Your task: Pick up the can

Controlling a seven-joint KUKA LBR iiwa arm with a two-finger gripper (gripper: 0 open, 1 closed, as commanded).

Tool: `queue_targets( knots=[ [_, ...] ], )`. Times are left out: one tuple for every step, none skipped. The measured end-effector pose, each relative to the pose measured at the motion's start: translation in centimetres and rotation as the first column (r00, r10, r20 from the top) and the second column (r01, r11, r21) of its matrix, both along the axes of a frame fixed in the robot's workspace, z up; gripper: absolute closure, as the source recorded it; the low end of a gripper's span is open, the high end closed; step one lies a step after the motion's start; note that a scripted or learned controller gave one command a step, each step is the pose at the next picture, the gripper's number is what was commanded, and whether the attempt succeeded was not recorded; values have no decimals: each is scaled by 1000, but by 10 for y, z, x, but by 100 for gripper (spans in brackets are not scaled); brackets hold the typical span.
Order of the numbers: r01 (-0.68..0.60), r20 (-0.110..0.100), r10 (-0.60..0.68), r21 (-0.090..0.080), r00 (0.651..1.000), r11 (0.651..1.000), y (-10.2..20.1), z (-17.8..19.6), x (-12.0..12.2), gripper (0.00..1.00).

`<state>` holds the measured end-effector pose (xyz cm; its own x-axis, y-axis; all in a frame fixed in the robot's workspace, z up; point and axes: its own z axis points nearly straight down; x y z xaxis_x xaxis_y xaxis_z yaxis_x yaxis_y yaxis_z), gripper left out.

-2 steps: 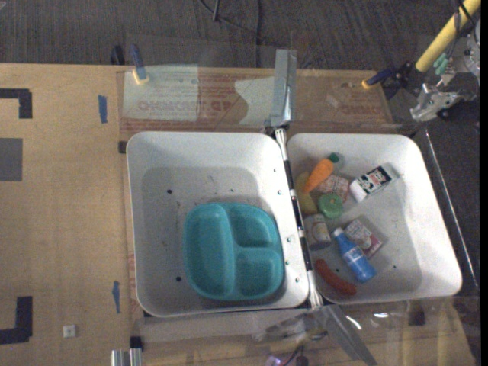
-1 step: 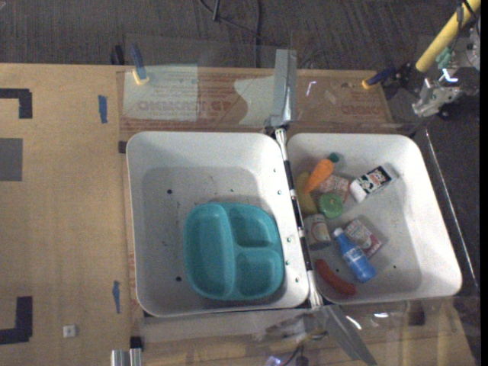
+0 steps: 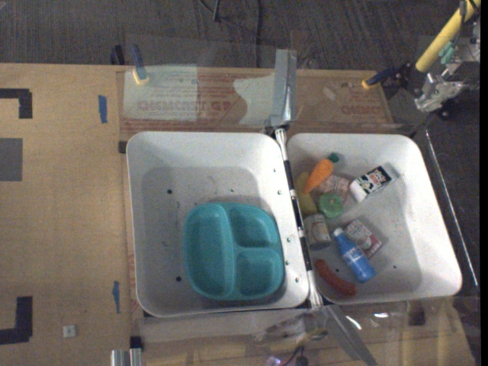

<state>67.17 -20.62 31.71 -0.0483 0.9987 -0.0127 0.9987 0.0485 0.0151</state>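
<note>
The jaws waited at the far right corner, beyond the right bin, and I cannot tell their state. The can lay near the divider, between other items, so the approach looked narrow.

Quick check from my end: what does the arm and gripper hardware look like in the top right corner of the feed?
At the top right edge sits the gripper, a pale grey-silver metal assembly with small teal-green accents. Rising from it toward the corner is a slim yellow tube-like segment, perhaps a hose or cable cover. Dark parts sit behind it near the frame edge. The image is too blurred there to make out markings.
</note>
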Motion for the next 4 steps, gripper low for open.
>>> queue_targets(
  knots=[
    [-3,5,3,-4,1000,1000,1,12,2,100],
    [-399,-9,399,5,917,917,-17,73,-4,100],
    [-549,-13,549,9,836,836,-15,24,-3,100],
    [-549,-7,549,2,836,836,-14,37,-2,100]
  ],
)
